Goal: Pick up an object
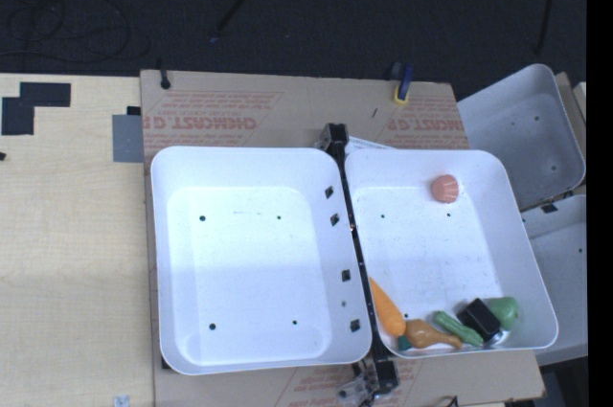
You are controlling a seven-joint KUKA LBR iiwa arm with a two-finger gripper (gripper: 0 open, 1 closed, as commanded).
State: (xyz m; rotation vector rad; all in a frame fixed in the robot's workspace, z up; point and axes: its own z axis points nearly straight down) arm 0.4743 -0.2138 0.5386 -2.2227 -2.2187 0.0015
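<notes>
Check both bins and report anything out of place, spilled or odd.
Nothing looks spilled or damaged. The right bin holds a pink ball alone near its far side, while a carrot, green pieces and a black block crowd its near corner. That uneven clustering is the only thing that stands out. Both bins sit level.

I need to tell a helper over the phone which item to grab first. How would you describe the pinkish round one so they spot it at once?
Look in the right bin, at its far corner away from the cluster. The pink ball sits there alone; the carrot and green pieces crowd the near edge, and it is the only round pink thing.
</notes>
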